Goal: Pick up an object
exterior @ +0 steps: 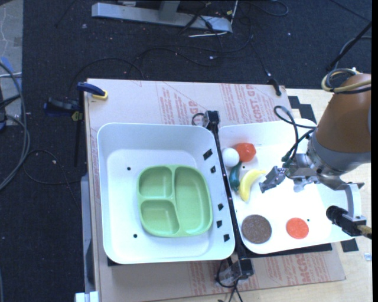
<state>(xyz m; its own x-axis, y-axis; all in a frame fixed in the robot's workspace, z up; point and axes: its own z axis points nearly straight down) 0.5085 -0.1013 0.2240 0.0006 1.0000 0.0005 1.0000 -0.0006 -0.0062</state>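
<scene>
brown disc (pixel 256 228) lies below the pincer (pixel 270 180), spread open beside banana (pixel 249 183).

Grey arm (pixel 345 150) with broad orange band, looped cables, dark metal fingers (pixel 269 180).

A dark speckled floor (pixel 53 194) surrounded the surface (pixel 153 100), a pale board printed with red lettering. Black cables (pixel 171 56) trailed across the floor beyond its far edge, near a grey metal base (pixel 159 15). A blue clamp (pixel 88 89) gripped its far-left corner.

Bright, even overhead light; soft shadows, slightly grainy focus.
</scene>
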